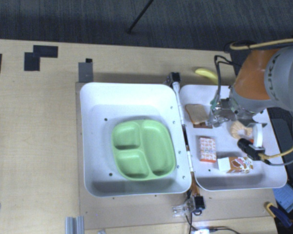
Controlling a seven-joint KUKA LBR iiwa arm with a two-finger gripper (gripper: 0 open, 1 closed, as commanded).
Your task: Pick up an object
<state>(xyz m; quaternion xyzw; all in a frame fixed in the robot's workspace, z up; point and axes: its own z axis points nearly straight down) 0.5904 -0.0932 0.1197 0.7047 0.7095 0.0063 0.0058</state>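
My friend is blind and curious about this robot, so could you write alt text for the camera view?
A grey and orange robot arm reaches from the right over the right white bin, which holds several small packets. The left white bin holds a green divided plate.

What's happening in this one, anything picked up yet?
A grey arm with an orange band reaches in from the right, its hand low over the right bin, beside a brown packet. Nothing is visibly between its fingers. A small red-and-white packet and a few other small items lie in that bin. The left bin holds a green divided tray, untouched.
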